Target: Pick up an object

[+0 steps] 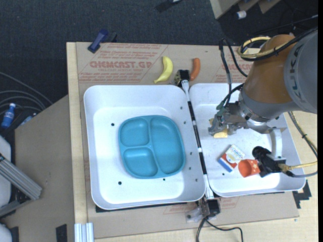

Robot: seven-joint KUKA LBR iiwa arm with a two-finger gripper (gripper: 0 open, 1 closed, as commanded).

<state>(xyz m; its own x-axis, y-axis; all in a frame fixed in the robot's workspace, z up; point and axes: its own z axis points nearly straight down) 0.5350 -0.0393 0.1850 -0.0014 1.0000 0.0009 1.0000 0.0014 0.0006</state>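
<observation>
End effector [222, 125] low in right bin [285, 184], over yellow piece [220, 133], just beneath. Grip state: you cannot tell. Nothing lifted yet; you still need grasp and lift.

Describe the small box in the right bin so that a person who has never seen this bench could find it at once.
Start from the right white bin, the one the grey and orange arm reaches into. Near its front edge lies the small box, white with red and blue parts. It sits just left of an orange object, and unlike that one it is flat and rectangular.
</observation>
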